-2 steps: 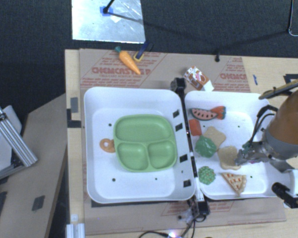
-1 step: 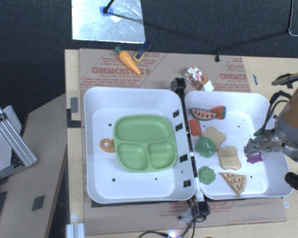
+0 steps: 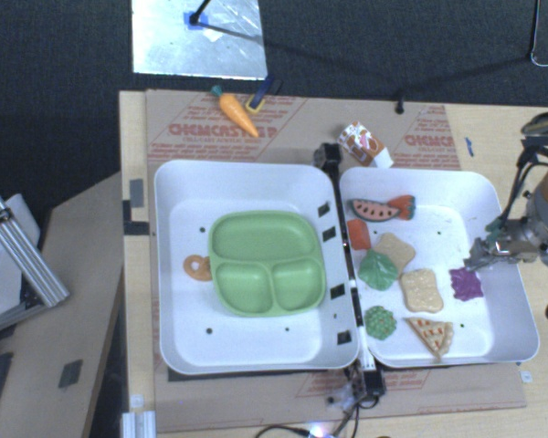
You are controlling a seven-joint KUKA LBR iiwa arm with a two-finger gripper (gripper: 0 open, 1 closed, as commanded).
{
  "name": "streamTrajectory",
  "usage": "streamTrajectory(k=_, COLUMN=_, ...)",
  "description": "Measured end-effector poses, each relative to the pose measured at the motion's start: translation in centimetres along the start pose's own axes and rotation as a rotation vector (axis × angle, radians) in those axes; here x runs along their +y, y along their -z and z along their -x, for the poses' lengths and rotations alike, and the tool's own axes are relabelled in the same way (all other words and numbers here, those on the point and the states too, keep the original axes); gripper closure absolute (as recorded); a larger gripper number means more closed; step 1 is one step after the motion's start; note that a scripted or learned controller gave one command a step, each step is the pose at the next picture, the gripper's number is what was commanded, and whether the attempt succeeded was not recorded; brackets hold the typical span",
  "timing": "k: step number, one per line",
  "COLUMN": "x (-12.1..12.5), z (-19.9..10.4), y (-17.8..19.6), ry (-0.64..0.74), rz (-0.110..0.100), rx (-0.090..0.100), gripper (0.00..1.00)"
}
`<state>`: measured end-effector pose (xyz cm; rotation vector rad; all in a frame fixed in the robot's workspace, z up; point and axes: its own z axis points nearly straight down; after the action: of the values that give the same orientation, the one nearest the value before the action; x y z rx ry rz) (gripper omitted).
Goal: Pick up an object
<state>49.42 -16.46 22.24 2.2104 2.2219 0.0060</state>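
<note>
The right bin (image 3: 507, 210) holds several toy foods: a watermelon slice (image 3: 382, 209), an orange piece (image 3: 359, 234), a tan bread slice (image 3: 395, 250), a green leafy piece (image 3: 377, 270), a cracker-like slice (image 3: 422, 290), a green broccoli piece (image 3: 380, 321), a pizza wedge (image 3: 431, 334) and a purple piece (image 3: 466, 284). My gripper (image 3: 484, 254) hangs at the bin's right side, just above and to the right of the purple piece. Nothing shows between its fingers.
The left bin (image 3: 173, 190) holds a green divided plate (image 3: 263, 262) and a small pretzel (image 3: 197, 267). Behind the bins lie a toy carrot (image 3: 237, 113) and a small wrapped packet (image 3: 363, 144). A silver sheet (image 3: 198, 26) sits farther back.
</note>
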Motion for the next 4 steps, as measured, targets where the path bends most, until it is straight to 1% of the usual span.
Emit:
streamTrajectory(k=1, x=3.1, z=-4.5, y=-0.9, ry=0.005, rz=-0.004, rx=0.003, gripper=1.0)
streamTrajectory(k=2, x=6.7, z=-8.7, y=-1.6, ry=0.005, rz=-0.004, rx=0.004, gripper=1.0)
streamTrajectory(k=3, x=10.3, z=-13.2, y=-1.9, ry=0.005, rz=-0.004, rx=0.005, gripper=1.0)
streamTrajectory(k=4, x=14.1, z=-17.8, y=-1.2, ry=0.005, rz=-0.002, rx=0.004, gripper=1.0)
